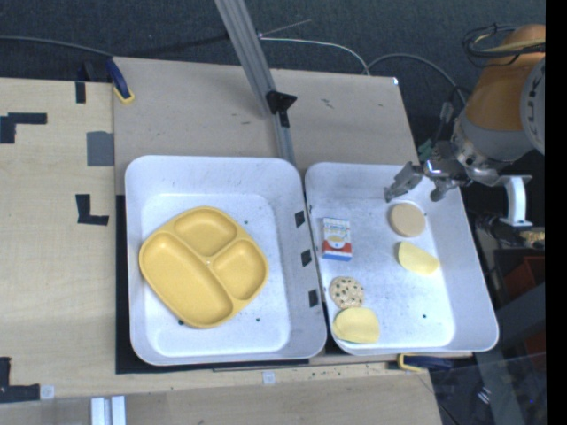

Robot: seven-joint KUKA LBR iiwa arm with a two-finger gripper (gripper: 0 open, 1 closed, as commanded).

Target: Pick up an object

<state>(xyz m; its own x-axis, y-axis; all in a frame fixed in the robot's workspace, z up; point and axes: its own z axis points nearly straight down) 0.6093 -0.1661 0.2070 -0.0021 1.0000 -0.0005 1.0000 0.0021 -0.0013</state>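
In the right bin (pixel 461 326) lie a tan round disc (pixel 407 220), a yellow wedge-shaped piece (pixel 417 258), a small white, red and blue carton (pixel 336 238), a chocolate-chip cookie (pixel 345 289) and a pale yellow round piece (pixel 356 325). My gripper (pixel 420 184) hangs over the bin's far right part, just above the tan disc, with its two fingers spread apart and nothing between them. The grey and orange arm comes in from the upper right.
The left bin (pixel 142 175) holds a yellow three-compartment tray (pixel 203 265). A slanted metal pole (pixel 248 42) crosses the bench behind the bins. Cables trail along the dark floor at the back.
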